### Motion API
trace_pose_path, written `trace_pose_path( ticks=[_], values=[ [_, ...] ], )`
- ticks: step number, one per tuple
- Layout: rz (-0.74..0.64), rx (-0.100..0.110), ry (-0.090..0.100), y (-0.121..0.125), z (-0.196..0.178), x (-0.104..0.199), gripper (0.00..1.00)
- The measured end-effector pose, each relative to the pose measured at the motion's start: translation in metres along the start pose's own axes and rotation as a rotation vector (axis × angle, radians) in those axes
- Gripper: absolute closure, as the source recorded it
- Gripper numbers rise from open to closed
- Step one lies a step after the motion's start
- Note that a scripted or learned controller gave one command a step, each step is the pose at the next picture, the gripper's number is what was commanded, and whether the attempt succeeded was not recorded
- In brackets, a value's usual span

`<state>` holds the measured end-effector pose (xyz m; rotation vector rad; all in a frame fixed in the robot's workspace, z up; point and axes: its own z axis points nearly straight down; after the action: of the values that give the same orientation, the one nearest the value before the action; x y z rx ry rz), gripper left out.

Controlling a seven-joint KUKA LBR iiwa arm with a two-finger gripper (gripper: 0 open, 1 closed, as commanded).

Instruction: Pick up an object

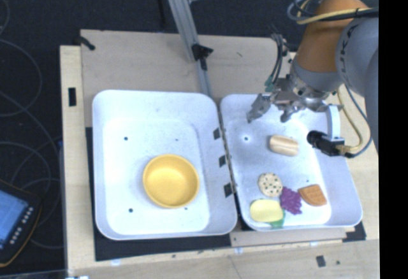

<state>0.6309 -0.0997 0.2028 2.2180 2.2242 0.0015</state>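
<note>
Lowest in the frame, a yellow-green piece (266, 211) lies along the front wall of the right bin (338, 176), touching a purple cluster (291, 200), with an orange-brown wedge (312, 195) just beside that and a speckled cookie (270, 184) just behind. Crowded together like this, these four would be awkward to grip singly. A tan bread roll (284, 144) lies apart from them, mid-bin, with bare floor on every side, which makes it, in my judgement, the easiest target. Over in the left bin (108, 118), a yellow bowl (170, 179) sits alone, upright, near the front.

Above the rear of the right bin hangs the gripper (273, 110), its two fingers spread apart with nothing between them. It appears to sit above the bin floor rather than on it, though the slanted view makes height hard to judge. From there, the roll lies near, toward the front and slightly to the right; reaching it probably calls for a short shift forward, then a descent.
</note>
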Motion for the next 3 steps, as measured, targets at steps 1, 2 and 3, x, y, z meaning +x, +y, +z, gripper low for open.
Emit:
trace_pose_path(
  ticks=[1, 2, 3],
  values=[
    [0.001, 0.000, 0.000, 0.000, 0.000, 0.000, 0.00],
    [0.004, 0.006, -0.002, 0.000, 0.063, -0.002, 0.00],
    [0.007, 0.004, -0.002, -0.001, 0.104, -0.003, 0.00]
  ],
)
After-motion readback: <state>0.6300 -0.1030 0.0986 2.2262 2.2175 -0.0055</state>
